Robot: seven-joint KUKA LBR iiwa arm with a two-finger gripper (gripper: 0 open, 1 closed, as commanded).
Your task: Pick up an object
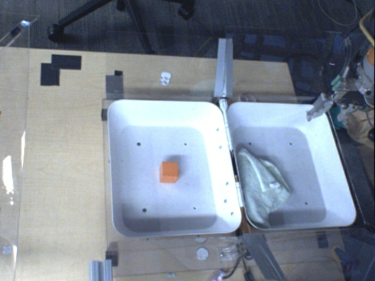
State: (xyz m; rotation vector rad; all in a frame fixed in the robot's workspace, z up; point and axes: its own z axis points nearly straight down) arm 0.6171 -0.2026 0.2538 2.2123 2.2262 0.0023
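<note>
Nothing is being lifted yet, so the whole pick is waiting to be done. The left bin (117,157) is holding an orange block (169,172) near its middle; the right bin (328,157) is holding a crumpled grey cloth (263,183) against its left wall. The gripper (319,107) is hovering at the right bin's far right corner, its grip impossible to tell.

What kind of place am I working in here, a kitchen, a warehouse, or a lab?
Most likely a robotics lab bench. Two shallow white bins sit side by side on a wooden bench, one with an orange block, one with a grey cloth; an office chair base stands behind.
</note>
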